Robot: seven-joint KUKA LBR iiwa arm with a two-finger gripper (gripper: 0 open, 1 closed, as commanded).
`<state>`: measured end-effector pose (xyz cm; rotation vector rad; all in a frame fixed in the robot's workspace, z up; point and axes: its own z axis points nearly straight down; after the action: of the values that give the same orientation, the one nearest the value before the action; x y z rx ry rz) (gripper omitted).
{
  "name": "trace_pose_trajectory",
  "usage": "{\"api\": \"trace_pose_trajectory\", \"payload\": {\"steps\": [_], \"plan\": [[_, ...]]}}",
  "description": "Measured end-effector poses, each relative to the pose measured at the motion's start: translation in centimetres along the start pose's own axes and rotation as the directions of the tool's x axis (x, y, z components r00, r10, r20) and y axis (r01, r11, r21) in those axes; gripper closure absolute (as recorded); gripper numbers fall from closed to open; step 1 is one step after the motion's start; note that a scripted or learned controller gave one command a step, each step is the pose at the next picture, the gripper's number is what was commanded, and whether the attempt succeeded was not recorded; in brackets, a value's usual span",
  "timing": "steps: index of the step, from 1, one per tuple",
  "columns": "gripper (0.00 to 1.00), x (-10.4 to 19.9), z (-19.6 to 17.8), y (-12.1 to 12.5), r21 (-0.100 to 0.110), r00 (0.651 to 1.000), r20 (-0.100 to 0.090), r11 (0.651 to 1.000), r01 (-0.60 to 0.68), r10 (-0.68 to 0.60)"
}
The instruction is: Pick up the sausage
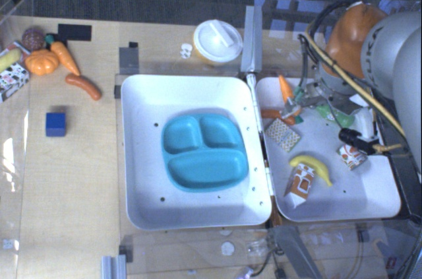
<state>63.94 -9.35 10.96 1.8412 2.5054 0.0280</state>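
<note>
Gripper [295, 106] low in the right bin's upper-left corner, fingers around the sausage's end.

The fingers stand slightly apart, their tips touching the right end of the orange-brown sausage [275, 114], which lies flat against the bin's left wall; whether they truly clamp it I cannot tell. Just above the fingers leans a small carrot [284, 87]. Just below them lies a patterned square packet [282, 134], and further down a banana [313, 167] beside a small carton [301, 183]. To their right sit a green piece [336, 116] and a small cup [351, 155]. Left of the fingers, past the wall, the left bin [142, 139] holds a blue divided plate [206, 151]. The right bin [369, 198] spreads below the grey arm [389, 53].
</note>
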Motion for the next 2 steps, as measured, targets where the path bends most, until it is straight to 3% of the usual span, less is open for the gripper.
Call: {"api": "trace_pose_trajectory", "payload": {"steps": [1, 2], "plan": [[1.00, -0.62, 0.99, 1.49, 0.015, 0.999, -0.004, 0.998, -0.053, 0.053], [1.00, -1.28, 1.00, 1.93, 0.004, 0.957, -0.004, 0.957, 0.291, -0.291]]}}
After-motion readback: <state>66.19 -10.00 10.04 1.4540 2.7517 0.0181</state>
